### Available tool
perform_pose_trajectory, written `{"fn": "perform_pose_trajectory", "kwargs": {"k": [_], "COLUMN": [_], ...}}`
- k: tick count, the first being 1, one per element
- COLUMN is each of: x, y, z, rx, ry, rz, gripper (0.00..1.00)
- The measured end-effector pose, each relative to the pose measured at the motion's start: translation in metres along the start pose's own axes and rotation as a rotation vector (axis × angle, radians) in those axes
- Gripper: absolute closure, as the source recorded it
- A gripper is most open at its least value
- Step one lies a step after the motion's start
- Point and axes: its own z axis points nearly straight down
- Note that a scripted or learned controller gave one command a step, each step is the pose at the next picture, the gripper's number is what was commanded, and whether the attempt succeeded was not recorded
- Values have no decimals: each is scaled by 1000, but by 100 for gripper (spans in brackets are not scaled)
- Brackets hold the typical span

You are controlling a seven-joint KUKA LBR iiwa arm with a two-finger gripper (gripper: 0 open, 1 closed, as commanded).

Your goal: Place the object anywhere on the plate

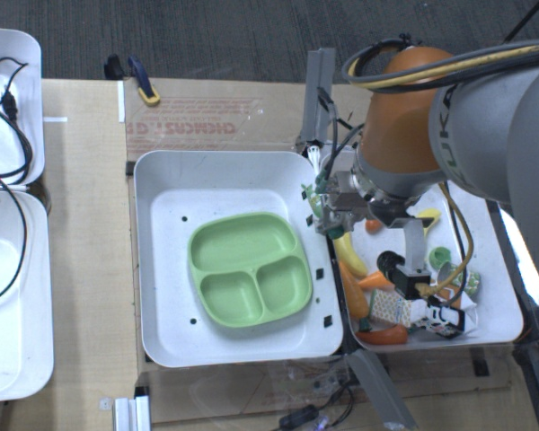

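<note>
A green plate (pixel 250 279) with three compartments lies in the left bin (pixel 157 241), slightly turned, with bare white bin floor around it. All three compartments show only green.

The right bin (pixel 499 317) holds a heap of small things. A yellow banana (pixel 349 252) lies along the bin's left wall, running from the arm's wrist toward the near side. Just near of it an orange carrot (pixel 375 282) lies across, and beside that sits a patterned block (pixel 388 309). At the near edge of the bin lies a red-orange piece (pixel 383 335). Further right are a small green cup (pixel 441 259), a yellow piece (pixel 428 215) partly under the arm, and a black and white tangle (pixel 445 317) near the bin's near right corner.

The arm (pixel 485 115) comes in from the right, its orange band (pixel 404 115) above the far left part of the right bin. The gripper (pixel 337 206) hangs over the wall between the two bins, right above the far end of the banana. Whether it is released, clenched or grasping anything, I cannot tell; the wrist hides that part.

On the surface (pixel 81 241) far of the left bin lies a blue and yellow clamp (pixel 142 81). At the left edge stand white tubs (pixel 9 268) with black cables (pixel 4 142) across them.
</note>
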Motion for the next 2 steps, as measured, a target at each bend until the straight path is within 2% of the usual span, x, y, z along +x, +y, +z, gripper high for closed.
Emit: {"fn": "perform_pose_trajectory", "kwargs": {"k": [1,2], "x": [20,20], "y": [-20,-20], "z": [-22,-23], "rx": [-2,-3], "ry": [0,0], "rz": [-201,-201], "gripper": [100,0]}}
